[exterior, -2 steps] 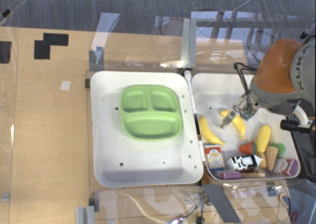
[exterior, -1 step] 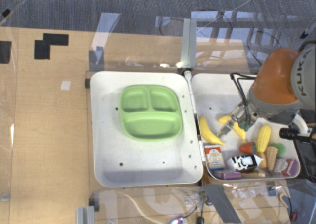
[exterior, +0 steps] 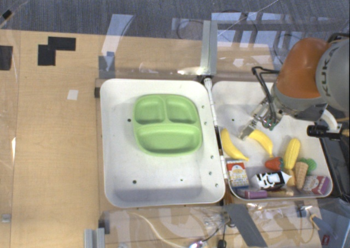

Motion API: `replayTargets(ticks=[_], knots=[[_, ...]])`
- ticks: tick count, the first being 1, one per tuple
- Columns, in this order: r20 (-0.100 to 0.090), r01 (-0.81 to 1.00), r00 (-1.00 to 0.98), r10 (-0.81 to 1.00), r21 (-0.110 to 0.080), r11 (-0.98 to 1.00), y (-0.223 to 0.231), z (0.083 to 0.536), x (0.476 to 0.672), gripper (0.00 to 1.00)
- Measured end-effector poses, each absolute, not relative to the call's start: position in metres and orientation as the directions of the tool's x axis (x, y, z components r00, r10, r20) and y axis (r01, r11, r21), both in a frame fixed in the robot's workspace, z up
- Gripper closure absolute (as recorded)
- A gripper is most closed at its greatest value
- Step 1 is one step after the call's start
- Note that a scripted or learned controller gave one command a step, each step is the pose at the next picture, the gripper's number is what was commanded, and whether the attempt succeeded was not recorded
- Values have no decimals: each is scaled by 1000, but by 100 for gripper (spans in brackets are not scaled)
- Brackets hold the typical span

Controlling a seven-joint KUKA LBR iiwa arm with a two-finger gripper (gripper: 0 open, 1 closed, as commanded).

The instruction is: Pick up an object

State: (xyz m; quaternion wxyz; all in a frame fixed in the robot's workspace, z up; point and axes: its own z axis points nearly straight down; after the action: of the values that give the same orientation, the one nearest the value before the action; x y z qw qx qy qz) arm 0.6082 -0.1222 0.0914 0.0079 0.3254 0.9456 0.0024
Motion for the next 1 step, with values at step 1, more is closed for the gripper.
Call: replayTargets(ticks=[1], knots=[[-9, 723, -691, 723, 8, 691, -113, 92, 602, 0]])
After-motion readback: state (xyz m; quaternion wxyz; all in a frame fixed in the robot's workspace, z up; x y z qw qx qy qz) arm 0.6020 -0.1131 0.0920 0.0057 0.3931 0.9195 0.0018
